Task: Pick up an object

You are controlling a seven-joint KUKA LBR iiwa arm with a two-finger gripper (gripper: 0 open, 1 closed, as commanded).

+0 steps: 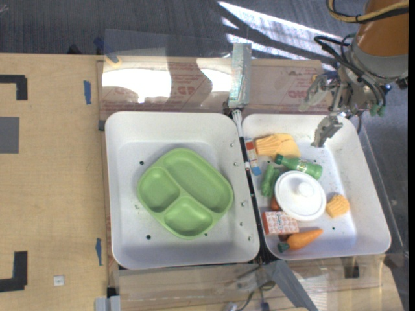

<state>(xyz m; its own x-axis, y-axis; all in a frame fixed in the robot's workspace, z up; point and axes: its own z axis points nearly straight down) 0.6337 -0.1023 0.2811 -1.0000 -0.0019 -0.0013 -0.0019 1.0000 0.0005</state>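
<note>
Both white bins [123,173] look like smooth moulded plastic with a soft sheen. The green divided plate [185,192] is matt plastic, the white lidded bowl [299,195] glossier. The green bottle [299,166] shines like plastic. The worktop [48,173] looks like matt brown cardboard, with clear glossy sheeting [168,76] behind the bins.

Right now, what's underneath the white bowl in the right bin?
A green bottle and something red poke out from the white bowl's edges. Whatever lies directly beneath the bowl is covered.

Green divided plate [185,191] lies in left bin [123,135]
</note>
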